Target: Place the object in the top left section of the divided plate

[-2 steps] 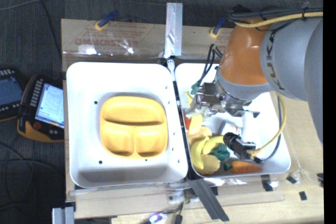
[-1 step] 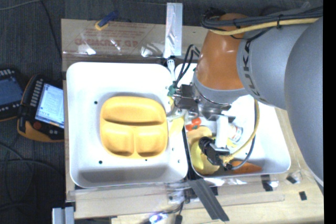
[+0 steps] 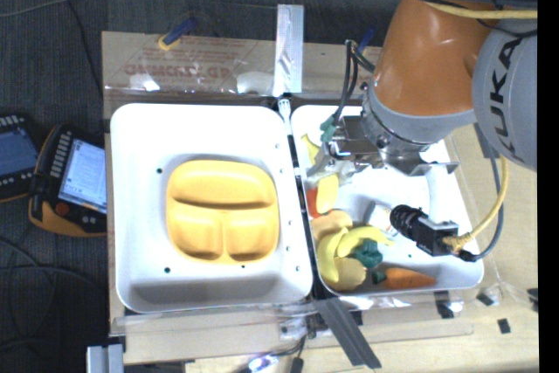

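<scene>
A wooden bench point(image 3: 131, 48) on dark carpet bears two white bins. The left bin point(image 3: 140, 135) holds the yellow divided plate point(image 3: 224, 210). At its three o'clock, the right bin point(image 3: 450, 253) holds toy food: a banana point(image 3: 336, 253), a carrot point(image 3: 406, 279). The gripper point(image 3: 336, 155) hangs above; whether open or closed I cannot tell. "KUKA" marks the arm point(image 3: 511, 96).

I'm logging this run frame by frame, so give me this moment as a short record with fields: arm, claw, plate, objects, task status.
arm: grey with orange band, reaching in over the right bin
claw: low at the right bin's left side, above the toy food
plate: yellow divided plate in the left bin, nothing in its sections
objects: yellow banana, orange carrot, other small food pieces, all in the right bin
task status: not yet done
</scene>
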